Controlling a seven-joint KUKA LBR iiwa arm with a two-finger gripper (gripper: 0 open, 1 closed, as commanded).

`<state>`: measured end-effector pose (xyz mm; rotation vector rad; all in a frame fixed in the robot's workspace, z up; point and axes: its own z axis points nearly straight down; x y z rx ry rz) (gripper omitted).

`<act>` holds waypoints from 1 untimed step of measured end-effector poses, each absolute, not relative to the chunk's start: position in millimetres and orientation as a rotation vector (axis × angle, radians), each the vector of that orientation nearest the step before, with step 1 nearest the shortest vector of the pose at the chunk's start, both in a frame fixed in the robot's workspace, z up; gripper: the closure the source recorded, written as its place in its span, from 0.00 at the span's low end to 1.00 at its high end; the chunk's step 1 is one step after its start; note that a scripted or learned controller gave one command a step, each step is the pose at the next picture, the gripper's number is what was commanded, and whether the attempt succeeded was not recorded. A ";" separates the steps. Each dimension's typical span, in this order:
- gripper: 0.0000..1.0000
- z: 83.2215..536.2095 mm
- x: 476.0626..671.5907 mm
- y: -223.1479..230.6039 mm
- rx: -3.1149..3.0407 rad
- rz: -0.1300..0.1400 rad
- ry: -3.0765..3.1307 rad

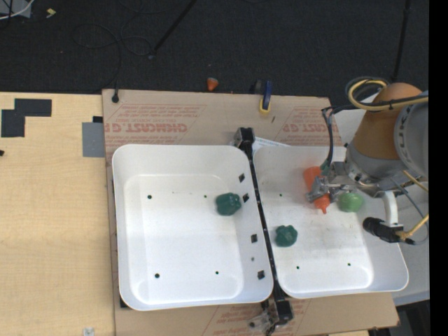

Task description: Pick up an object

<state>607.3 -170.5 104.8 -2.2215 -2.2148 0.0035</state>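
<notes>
Grey two-finger gripper point(323, 191): low in right white bin point(381, 275), beside orange plastic piece point(312, 177) and light-green lump point(350, 202); finger state cannot be told. Nothing visibly lifted. Dark-green lumps: right bin point(285, 236), left white bin point(228, 204). Pick judged pending.

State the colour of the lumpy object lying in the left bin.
Dark green lumpy object, clearest in the camera view.

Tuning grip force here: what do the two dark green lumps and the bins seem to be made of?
Left green lump and right green lump: probably soft rubber or foam, matte, lumpy outline; the look leaves it open. Bins: likely thin moulded plastic, smooth white with faint sheen and rounded corners.
</notes>
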 end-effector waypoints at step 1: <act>1.00 192.7 620.3 -56.7 -2.210 -0.013 -2.234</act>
